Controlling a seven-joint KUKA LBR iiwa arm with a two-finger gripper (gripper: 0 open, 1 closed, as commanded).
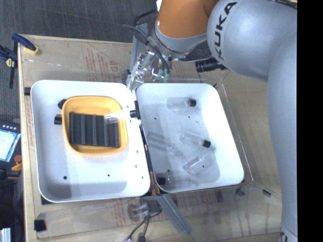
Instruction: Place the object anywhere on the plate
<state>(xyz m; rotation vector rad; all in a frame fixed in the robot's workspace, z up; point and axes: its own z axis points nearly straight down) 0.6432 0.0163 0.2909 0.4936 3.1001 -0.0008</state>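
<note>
A yellow plate [93, 103] with a dark ribbed insert [95, 130] lies in the left bin [75, 185]. A small clear vial [115, 117] rests across the plate's right rim, its end toward the divide between the bins. My gripper [143, 73] hangs above the back edge where the two bins meet, apart from the vial and beyond it. Nothing shows between its tips.
The right bin [229, 135] holds several clear vials with black caps, one at the back [180, 103] and others near the middle [194, 142]. The grey arm [252, 34] covers the upper right. A blue clamp [24, 42] sits at the bench's far left corner.
</note>
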